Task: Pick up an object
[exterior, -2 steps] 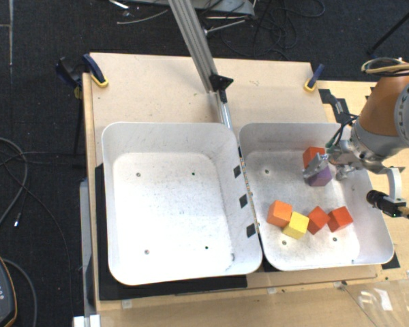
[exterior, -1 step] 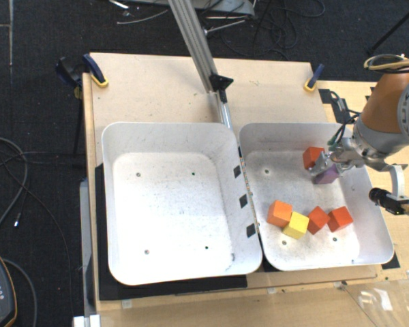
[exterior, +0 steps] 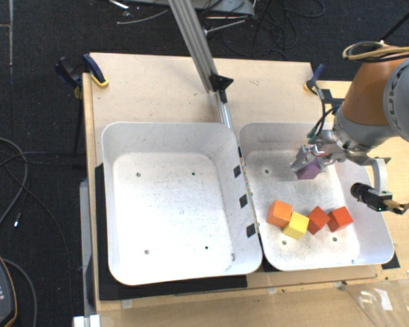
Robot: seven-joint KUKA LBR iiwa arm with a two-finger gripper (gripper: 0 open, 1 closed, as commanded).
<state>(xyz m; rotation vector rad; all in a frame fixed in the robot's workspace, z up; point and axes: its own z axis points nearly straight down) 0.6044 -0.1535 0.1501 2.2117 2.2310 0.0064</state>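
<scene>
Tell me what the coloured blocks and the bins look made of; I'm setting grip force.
The orange block, yellow block and two red-orange blocks look like painted wood or hard plastic: matte, sharp-edged cubes. The right bin and left bin look like thin moulded white plastic, with rounded corners, scuffed.

Wooden bench (exterior: 163,80) bears two white bins (exterior: 123,142) (side by side)

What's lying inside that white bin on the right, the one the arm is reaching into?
The right bin holds four blocks in a row: orange, yellow, and two red-orange. A purple block sits partly covered by the gripper, which hides whatever lies beneath.
</scene>
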